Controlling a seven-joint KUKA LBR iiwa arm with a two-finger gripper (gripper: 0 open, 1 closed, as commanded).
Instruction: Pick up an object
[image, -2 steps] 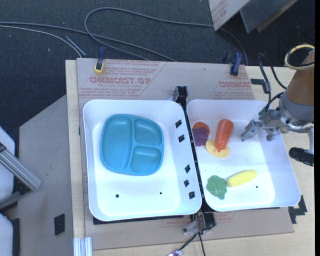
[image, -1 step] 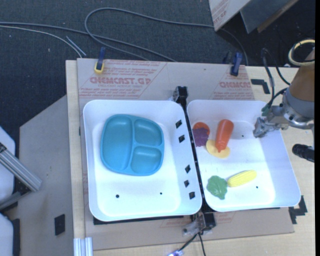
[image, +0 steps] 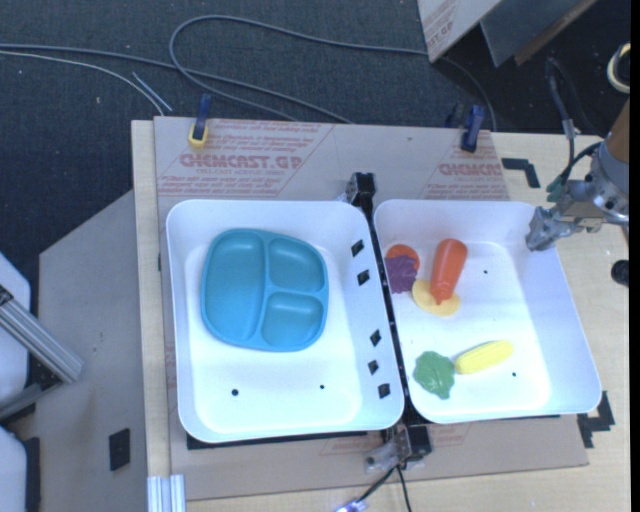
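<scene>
Two bins sit side by side on the bench (image: 150, 300). The left bin (image: 190, 395) holds a divided tray (image: 265, 290), lying toward its back left. In the right bin (image: 560, 330), a carrot (image: 447, 268) lies near the back, its lower end on a small disc (image: 437, 299); just left of it sit a tomato (image: 401, 255) and a grape bunch (image: 402, 271), touching. Toward the front lies a corn cob (image: 484, 356), with broccoli (image: 434, 373) at its left end. The gripper (image: 545, 232) hangs over the right bin's back right corner.
</scene>
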